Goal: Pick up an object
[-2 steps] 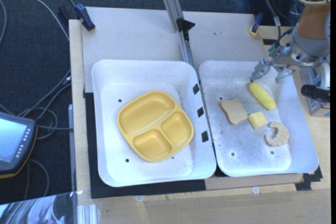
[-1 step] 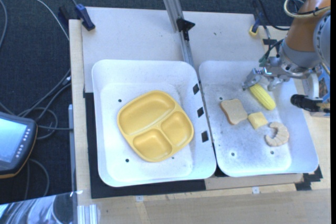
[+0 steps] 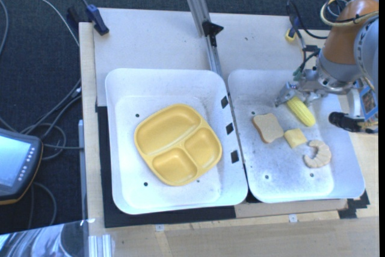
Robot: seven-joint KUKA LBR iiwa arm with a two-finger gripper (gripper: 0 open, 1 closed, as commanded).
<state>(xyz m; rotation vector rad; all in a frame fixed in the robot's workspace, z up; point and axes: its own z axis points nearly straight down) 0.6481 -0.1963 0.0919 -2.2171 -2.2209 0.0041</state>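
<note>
We see the end effector low in the right bin, at the right of the frame, right by the top end of the yellow corn. We cannot tell how wide it is open, and we cannot tell if it has the corn.

What could go wrong? The corn is round and smooth, so we think it could roll or slip out when the arm lifts. It could also bump the bread slice or the yellow block, which lie just beside it (they are packed close).

Now we count. There are two white bins on the bench. The left bin has one yellow plate with three parts. The right bin has four foods: one corn, one bread slice, one yellow block and one curled tan piece at the lower right.
</note>
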